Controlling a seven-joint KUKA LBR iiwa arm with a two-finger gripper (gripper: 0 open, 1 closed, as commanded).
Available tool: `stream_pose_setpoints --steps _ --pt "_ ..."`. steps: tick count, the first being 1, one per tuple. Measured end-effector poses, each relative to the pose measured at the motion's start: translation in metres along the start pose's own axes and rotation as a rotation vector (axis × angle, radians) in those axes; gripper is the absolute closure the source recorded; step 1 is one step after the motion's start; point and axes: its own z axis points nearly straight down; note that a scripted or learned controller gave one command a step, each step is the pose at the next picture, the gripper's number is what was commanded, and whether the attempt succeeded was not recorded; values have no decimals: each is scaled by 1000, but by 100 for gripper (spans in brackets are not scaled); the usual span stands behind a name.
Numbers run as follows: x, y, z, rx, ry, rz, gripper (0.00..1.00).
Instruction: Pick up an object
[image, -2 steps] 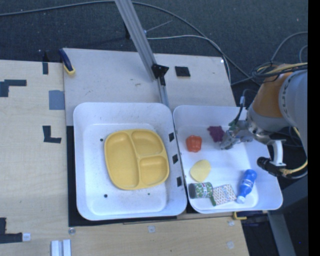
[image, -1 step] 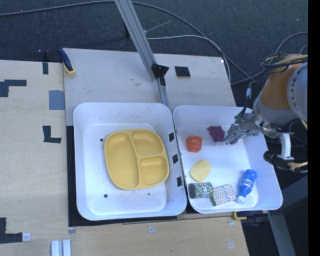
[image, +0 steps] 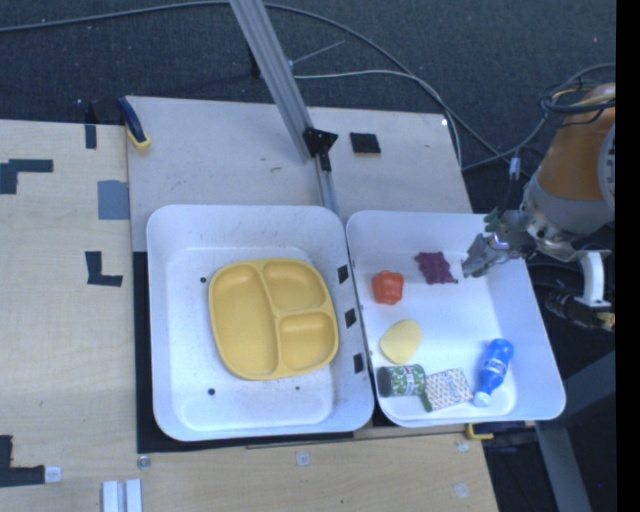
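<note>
Right bin: shallow white plastic bin (image: 520, 330), holding 6 loose things.
Left bin: shallow white plastic bin (image: 180, 300), carrying 1 yellow 3-compartment plastic tray (image: 272, 318) at its middle.
Gripper: grey two-finger gripper (image: 474, 262) at the right bin's far right edge, just above the bin floor; whether it is spread or pressed together cannot be told from this view, and nothing is seen in its grasp.
Nearest candidate: small dark purple crumpled piece (image: 434, 266), near the far edge of the right bin, just beside the gripper on its left; touching or apart cannot be told.
Other candidates: red-orange rounded object (image: 388, 288) toward the bin's left edge; pale yellow oval object (image: 401, 340) at mid-bin; green and white can lying flat (image: 401, 380) and patterned flat packet (image: 446, 388) along the near edge; blue plastic bottle with white cap (image: 491, 368) near the near right corner.
Step in hand: approach, judged; no object is lifted yet.
Next move calls for: centring over 1 object, likely the purple piece, descending squarely, then closing without pushing it away.
</note>
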Motion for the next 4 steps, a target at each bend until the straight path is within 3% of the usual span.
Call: stream_pose_setpoints --steps 1,4 --pt "2 1 -42 0 0 0 100" --pt "164 -11 -42 5 2 -6 100"
